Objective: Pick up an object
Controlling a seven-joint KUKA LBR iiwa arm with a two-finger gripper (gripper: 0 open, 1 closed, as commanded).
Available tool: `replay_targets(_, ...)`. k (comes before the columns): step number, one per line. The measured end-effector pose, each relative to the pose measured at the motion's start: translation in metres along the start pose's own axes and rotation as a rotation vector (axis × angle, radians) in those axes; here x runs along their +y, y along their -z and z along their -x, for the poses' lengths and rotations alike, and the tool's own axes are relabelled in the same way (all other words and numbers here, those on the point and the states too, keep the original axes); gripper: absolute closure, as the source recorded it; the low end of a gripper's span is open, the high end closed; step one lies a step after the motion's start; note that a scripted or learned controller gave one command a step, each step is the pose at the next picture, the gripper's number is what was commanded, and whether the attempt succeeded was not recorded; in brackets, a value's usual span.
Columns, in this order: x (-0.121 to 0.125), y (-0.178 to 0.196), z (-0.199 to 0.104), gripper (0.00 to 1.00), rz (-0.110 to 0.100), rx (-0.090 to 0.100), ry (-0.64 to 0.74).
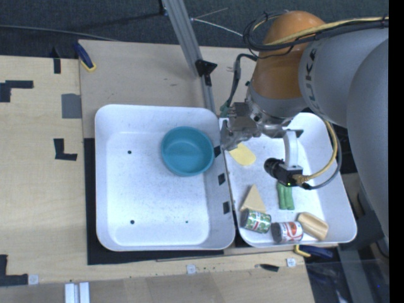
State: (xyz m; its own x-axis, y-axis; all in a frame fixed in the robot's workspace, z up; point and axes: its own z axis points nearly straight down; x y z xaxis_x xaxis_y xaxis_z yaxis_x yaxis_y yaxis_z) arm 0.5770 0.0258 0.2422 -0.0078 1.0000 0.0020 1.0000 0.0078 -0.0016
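- Bins side by side on a tan table (38, 188), seen from the fixed overhead camera: a left bin (120, 232) and a right bin (341, 219), both shallow and white, their inner walls touching down the middle.
- Blue bowl (187, 150) sits upright in the left bin, toward its upper right corner, near the shared wall.
- Grey arm (353, 62) with its orange band (284, 49) reaches in from the right, the wrist hanging over the upper left part of the right bin.
- Gripper (238, 131) hangs low at the right bin's upper left corner, just above a pale yellow piece (243, 156); whether the fingers are open or closed cannot be told, as the wrist hardware hides them, and nothing can be seen between them.
- Yellow wedge (253, 199) lies below the pale yellow piece, near the bin's left wall.
- Green stick-shaped object (286, 197) lies to the right of the wedge, beside a black fitting with a yellow cable.
- Green can (257, 221) lies on its side at the lower left of the right bin, just under the wedge.
- Red-and-white can (288, 231) lies beside it, with a tan bread-like roll (313, 225) touching it on the right, near the bin's lower edge.
- Grey metal pole (186, 36) slants across the top of the scene, ending near the bins' shared upper corner.
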Motion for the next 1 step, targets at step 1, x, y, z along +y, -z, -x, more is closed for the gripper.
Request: replay_targets(1,0.0001,-0.0036,-0.0553,1.0,0.0,-0.001,-0.001)
